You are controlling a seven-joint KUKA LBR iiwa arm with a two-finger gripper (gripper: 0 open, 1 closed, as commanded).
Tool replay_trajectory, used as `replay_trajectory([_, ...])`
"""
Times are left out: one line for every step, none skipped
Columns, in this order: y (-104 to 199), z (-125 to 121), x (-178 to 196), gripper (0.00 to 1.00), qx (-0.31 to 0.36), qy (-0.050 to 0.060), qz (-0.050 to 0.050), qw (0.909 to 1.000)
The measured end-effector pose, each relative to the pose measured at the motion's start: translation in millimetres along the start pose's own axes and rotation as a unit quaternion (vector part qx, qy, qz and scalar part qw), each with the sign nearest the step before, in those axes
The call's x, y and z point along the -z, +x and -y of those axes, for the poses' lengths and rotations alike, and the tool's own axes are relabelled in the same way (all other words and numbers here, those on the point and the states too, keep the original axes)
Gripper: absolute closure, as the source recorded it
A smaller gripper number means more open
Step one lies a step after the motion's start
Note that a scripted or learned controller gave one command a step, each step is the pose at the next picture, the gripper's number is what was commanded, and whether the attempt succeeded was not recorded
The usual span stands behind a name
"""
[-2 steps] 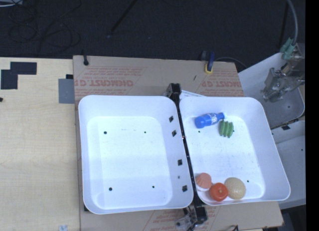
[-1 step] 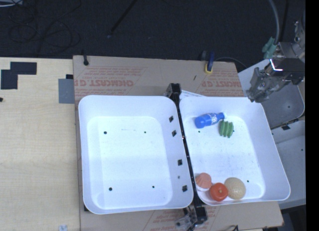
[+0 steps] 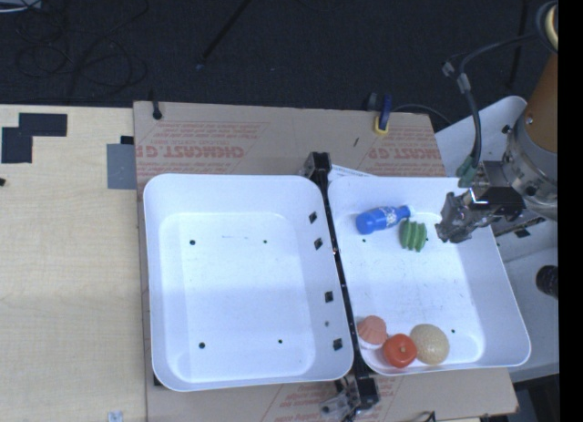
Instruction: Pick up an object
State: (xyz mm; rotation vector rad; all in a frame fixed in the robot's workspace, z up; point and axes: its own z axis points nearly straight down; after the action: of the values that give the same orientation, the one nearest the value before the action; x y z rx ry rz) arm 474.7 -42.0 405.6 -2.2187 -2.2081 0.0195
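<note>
Nearest the camera, three rounded items crowded the front corner of the right bin: a pink piece, a red tomato-like ball and a beige ball, each touching its neighbour. A grab there risked nudging one aside or pinning it against the wall. Farther back lay one green ridged object just beside one blue bottle, five candidates in all. My end effector hung at the bin's right edge, near the green one, carrying nothing I could make out; how wide it stood I could not tell. Two bins sat on the desk, the left bin bare-floored.
</note>
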Motion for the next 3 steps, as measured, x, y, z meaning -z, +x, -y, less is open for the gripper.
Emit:
replay_trajectory([30,-12,88,1.0,0.004,-0.012,0.0,0.9999])
replay_trajectory([82,2,115,1.0,0.005,-0.008,-0.001,1.0])
replay_trajectory([54,-23,-35,1.0,0.001,0.001,0.001,1.0])
